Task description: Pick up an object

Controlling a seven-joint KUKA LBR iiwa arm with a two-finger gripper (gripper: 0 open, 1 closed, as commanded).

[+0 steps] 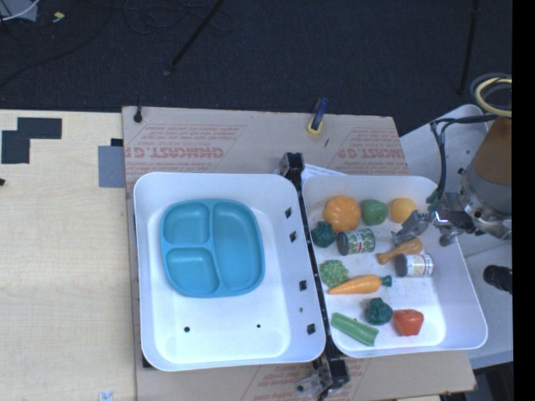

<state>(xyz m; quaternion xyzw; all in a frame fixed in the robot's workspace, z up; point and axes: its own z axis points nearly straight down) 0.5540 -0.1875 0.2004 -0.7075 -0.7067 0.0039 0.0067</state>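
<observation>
The right bin holds several toy foods. An orange pumpkin, a green fruit and a yellow-orange ball line its far side. Below them lie a dark broccoli, a small can, a brown-orange piece, a second can, a light green broccoli, a carrot, a teal broccoli, a red pepper and a green bean pod. My gripper reaches in from the right, low over the bin, just above the brown-orange piece and beside the yellow-orange ball.
The left bin carries a blue divided plate. A black divider runs between the bins. Both bins rest on cardboard. A blue and yellow clamp sits at the cardboard's far edge. Cables hang near the arm.
</observation>
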